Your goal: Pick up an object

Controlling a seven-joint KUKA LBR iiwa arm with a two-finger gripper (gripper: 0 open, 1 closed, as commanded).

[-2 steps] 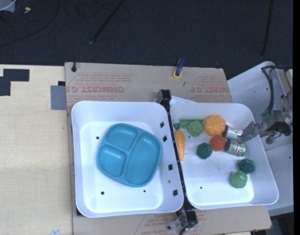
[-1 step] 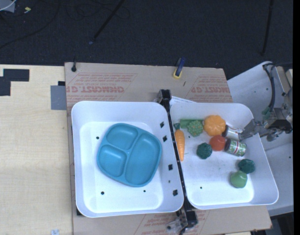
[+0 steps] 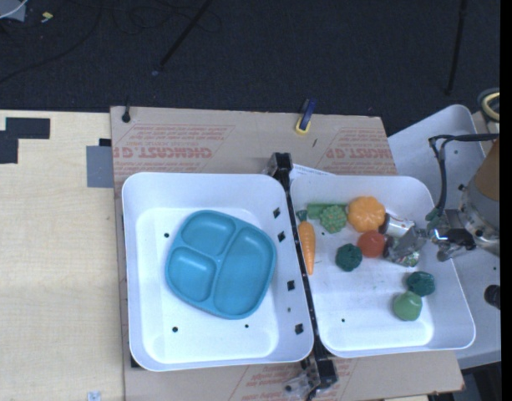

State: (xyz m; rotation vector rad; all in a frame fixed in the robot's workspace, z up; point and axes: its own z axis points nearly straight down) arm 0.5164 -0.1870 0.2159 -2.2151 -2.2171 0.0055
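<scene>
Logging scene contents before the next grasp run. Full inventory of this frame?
bins: 2, white, side by side on the cardboard sheet
divided plate: 1, blue, in the left bin
carrot: 1, orange, right bin, along its left wall
broccoli piece: 1, green, right bin, top left
orange fruit: 1, orange, right bin, top middle
red round item: 1, red, just below the orange fruit
dark green items: 2, one left of the red item, one at lower right
light green item: 1, right bin, lower right
clamp: 1, blue and yellow, top edge of the cardboard
gripper: 1, metallic, low in the right bin beside the red item
</scene>
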